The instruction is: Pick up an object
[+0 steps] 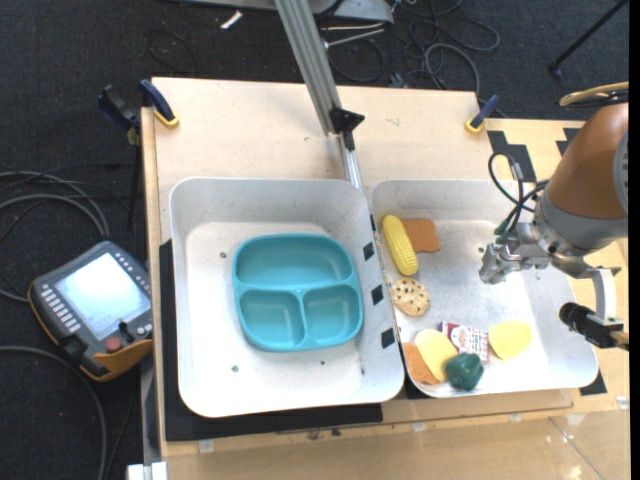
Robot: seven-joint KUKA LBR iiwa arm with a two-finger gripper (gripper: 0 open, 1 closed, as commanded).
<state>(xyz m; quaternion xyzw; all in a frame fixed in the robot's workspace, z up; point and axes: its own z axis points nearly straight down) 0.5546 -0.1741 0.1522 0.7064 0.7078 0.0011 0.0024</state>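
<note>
Gripper hangs over bare floor of the right bin; finger state cannot be made out, and nothing is seen held. Corn cob lies well left of the gripper, cookie below it. The arm is cut off at frame edge.

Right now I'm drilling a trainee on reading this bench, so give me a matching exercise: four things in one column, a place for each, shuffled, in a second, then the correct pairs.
Things:
1. teal divided tray
2. corn cob
3. cookie
4. dark green toy

Places:
A. right bin, front edge, beside the yellow pieces
B. right bin, near the divider, just in front of the corn
C. middle of the left bin
D. right bin, back left, beside an orange piece

Pairs: 1-C, 2-D, 3-B, 4-A
</note>
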